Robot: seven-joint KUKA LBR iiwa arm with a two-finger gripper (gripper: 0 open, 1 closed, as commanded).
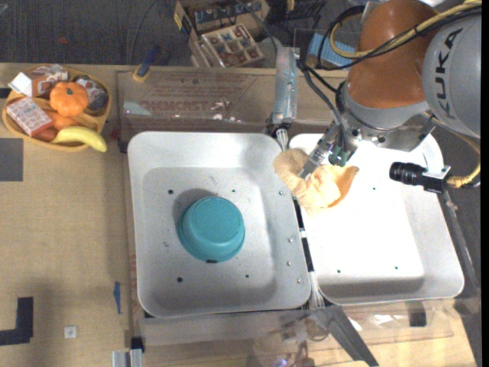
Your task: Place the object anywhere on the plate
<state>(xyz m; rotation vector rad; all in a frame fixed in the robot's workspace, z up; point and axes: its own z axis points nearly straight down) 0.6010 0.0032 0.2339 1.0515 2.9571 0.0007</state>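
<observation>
My pincer (315, 164) hung over the near-left corner region of the right bin (397, 274), close to the wall that it shares with the left bin (153, 167), and whether it was apart or together I could not tell from above, since my own wrist and the blur about the tip hid that. Right under and around the tip lay the object (325, 189), a pale tan and orange lump that looked to me like a soft toy or a crumpled piece of plush; it sat just inside the right bin, touching or nearly touching the dividing rim, with one end lapping toward the left bin. I could not say that I held it, for nothing showed it clamped. I judged it light and yielding, likely to fold and sag rather than slip, and not at all fragile; a bite into its thick middle seemed safer than a pinch at the thin orange edge, which might simply pull free. Farther out, in the middle of the left bin, stood the teal plate (212, 228), which looked more like an upturned bowl, well apart from the object. Beyond the bins, on the bench at the far left, a basket of toy fruit (55, 113) rested.
</observation>
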